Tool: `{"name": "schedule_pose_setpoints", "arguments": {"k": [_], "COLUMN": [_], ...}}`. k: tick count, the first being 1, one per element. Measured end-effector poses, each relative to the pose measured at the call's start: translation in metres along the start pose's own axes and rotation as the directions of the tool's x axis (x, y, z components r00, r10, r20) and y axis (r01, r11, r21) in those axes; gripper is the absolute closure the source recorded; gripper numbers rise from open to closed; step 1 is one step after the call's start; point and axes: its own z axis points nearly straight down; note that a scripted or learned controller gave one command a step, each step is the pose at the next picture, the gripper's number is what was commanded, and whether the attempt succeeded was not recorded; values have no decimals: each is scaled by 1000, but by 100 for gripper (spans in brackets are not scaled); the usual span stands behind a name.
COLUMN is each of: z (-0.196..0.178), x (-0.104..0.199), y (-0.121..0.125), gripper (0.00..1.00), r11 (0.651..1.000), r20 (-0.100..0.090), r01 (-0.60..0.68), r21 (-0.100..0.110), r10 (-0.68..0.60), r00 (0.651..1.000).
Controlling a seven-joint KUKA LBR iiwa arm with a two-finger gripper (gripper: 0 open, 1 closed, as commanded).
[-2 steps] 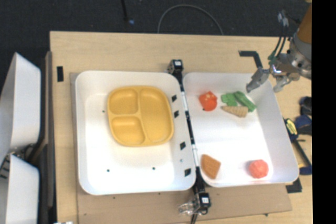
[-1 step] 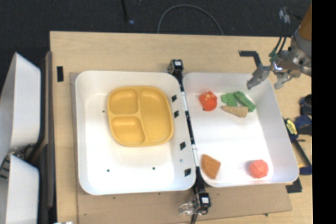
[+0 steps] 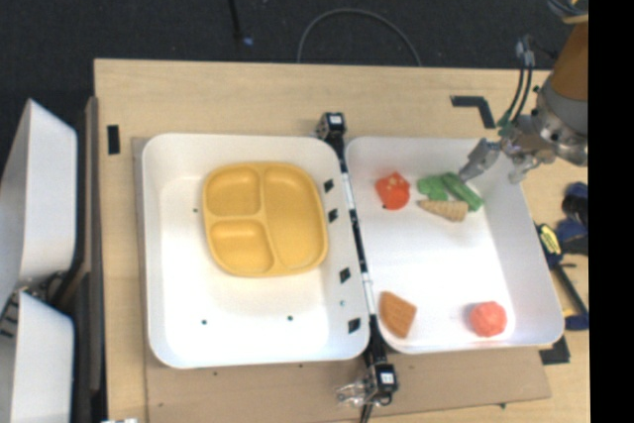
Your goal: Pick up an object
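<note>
We see the grey two-finger gripper [image 3: 482, 159] low over the far part of the right white bin [image 3: 436, 287], its tip just beside the long green vegetable-shaped toy [image 3: 451, 188], which touches the pale tan cone-shaped piece [image 3: 443, 208] lying on its near side, but we cannot tell how the hand is set. We judge that a grasp here can catch both crowded pieces, or push the green one aside. The red tomato-like toy [image 3: 393, 191], the orange wedge [image 3: 397, 313] and the pink ball [image 3: 486, 318] lie apart, and the yellow divided plate [image 3: 264, 217] sits in the left white bin [image 3: 173, 253].
</note>
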Motion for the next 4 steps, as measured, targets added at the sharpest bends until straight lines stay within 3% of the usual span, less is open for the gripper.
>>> {"name": "schedule_pose_setpoints", "arguments": {"k": [2, 3, 4], "z": [103, 86, 32], "x": [-1, -2, -1], "y": [11, 14, 6], "gripper": [0, 100, 100], "r11": [1000, 1000, 1000], "r20": [-1, 3, -1], "r01": [2, 4, 2], "r21": [-3, -14, -6], "r10": [-2, -4, -2], "r00": [1000, 1000, 1000]}}
